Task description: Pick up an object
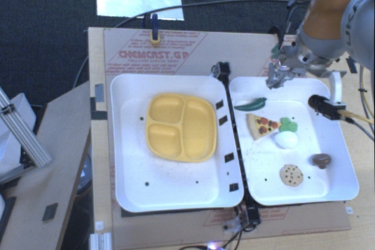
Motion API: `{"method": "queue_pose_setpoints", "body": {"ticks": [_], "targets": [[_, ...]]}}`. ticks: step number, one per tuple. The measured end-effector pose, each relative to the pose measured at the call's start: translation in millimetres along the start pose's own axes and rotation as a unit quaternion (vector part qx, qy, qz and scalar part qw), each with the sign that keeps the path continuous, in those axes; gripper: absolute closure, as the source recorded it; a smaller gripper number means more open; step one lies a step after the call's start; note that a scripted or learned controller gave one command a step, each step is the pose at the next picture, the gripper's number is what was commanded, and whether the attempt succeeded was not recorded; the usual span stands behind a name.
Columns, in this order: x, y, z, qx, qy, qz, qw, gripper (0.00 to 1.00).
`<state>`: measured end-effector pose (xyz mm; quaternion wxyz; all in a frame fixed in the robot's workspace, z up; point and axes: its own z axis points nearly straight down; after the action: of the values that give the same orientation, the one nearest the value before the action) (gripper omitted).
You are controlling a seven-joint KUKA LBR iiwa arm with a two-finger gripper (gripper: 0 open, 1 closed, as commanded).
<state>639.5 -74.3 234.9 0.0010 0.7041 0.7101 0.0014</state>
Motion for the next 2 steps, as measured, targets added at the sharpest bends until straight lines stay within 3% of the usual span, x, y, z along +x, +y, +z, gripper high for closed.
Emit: {"method": "queue_pose_setpoints", "body": {"ticks": [2], "targets": [[116.6,5.8,-3.0,0.000,0.000,0.000,1.0000,1.00]]}}
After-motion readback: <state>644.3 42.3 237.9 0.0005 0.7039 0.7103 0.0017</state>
